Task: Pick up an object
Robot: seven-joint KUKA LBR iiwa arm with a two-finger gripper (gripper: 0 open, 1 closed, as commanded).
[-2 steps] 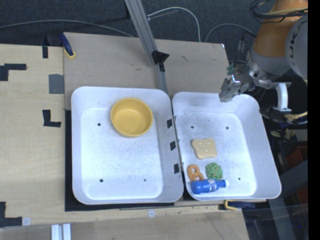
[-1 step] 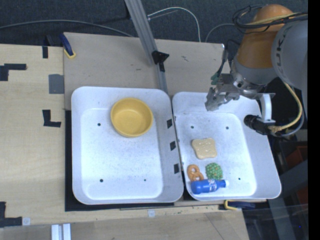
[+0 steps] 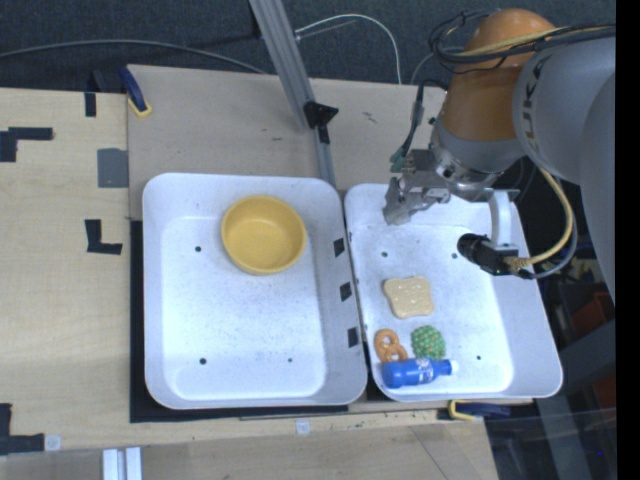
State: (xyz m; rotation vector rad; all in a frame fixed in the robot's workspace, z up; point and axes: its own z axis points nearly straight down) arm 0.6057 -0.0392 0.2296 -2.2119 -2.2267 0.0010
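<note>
Pickup not done: I cannot tell the grey two-finger gripper's point(image 3: 405, 206) state; pale bread-slice toy point(image 3: 408, 296) lies untouched.

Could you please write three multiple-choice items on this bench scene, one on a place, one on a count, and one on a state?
1. Which bin holds the yellow bowl?
A. left bin
B. right bin
C. neither

2. How many objects lie in the right bin?
A. two
B. four
C. six

3. How does the blue bottle rest?
A. upright
B. on its side
C. in the bowl

Answers:
1 A, the yellow bowl sits in the left bin.
2 B, toast, pretzel, green piece and blue bottle lie in the right bin.
3 B, its length runs along the floor.
</note>
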